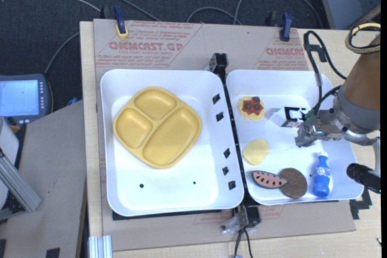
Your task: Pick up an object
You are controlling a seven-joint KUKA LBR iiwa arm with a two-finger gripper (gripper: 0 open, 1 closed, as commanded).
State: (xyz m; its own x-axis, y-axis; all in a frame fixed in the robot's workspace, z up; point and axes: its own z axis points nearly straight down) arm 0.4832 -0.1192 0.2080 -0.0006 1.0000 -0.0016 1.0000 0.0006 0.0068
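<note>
Hovering low over the right bin [338, 193], the gripper [304, 137] carries nothing; finger state can't be told. Blue bottle [321, 175] lies just beside it, the likeliest target.

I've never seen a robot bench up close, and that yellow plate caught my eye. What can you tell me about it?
The yellow plate is a divided tray with rounded corners, looking like matte plastic. Raised ridges split it into three compartments: two smaller ones toward the far side and one larger toward the near side. It lies flat, turned at an angle, on the floor of the left bin, apart from the walls. Nothing sits in it or touches it.
</note>
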